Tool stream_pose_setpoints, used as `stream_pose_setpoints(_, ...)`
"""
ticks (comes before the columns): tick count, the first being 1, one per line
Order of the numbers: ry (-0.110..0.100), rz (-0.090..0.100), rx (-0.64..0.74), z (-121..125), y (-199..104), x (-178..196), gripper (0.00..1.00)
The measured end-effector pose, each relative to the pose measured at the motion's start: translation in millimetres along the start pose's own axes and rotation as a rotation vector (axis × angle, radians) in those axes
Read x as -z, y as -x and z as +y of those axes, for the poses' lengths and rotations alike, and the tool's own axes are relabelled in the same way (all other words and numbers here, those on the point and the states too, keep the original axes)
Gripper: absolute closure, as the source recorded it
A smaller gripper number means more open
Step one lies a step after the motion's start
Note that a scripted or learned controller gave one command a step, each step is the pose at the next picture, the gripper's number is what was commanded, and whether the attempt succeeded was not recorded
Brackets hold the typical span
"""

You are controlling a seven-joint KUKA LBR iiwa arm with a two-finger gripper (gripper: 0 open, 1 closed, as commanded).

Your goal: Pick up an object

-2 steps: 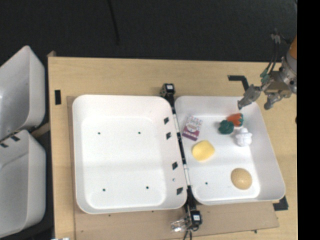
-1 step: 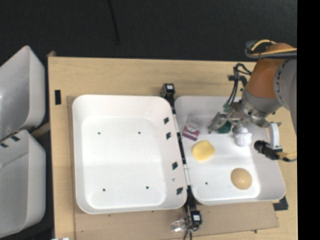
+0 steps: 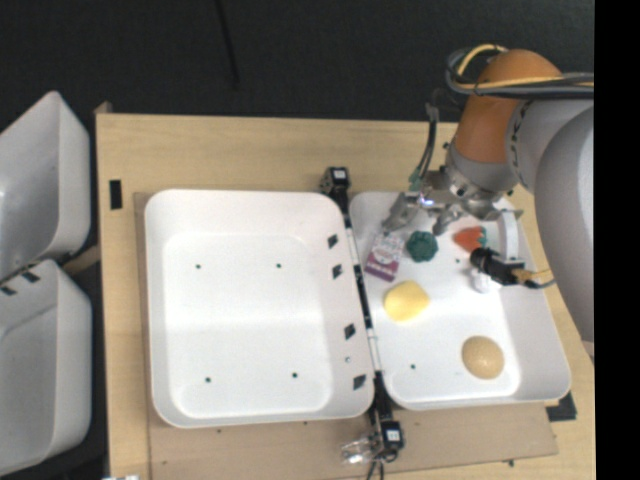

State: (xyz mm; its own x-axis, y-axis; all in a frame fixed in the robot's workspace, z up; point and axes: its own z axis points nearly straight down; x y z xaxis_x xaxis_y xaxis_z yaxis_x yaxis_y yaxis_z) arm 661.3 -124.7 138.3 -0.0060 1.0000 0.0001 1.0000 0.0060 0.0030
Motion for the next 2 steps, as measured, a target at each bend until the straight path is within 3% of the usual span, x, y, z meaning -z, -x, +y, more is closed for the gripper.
stream_pose_setpoints(1,0.001,-0.001,-0.007,-5.3,8.0,-35.4,0.00)
stream_pose_setpoints(2,-0.010,-0.008,0.000,28.0,-25.8,-31.5,0.00)
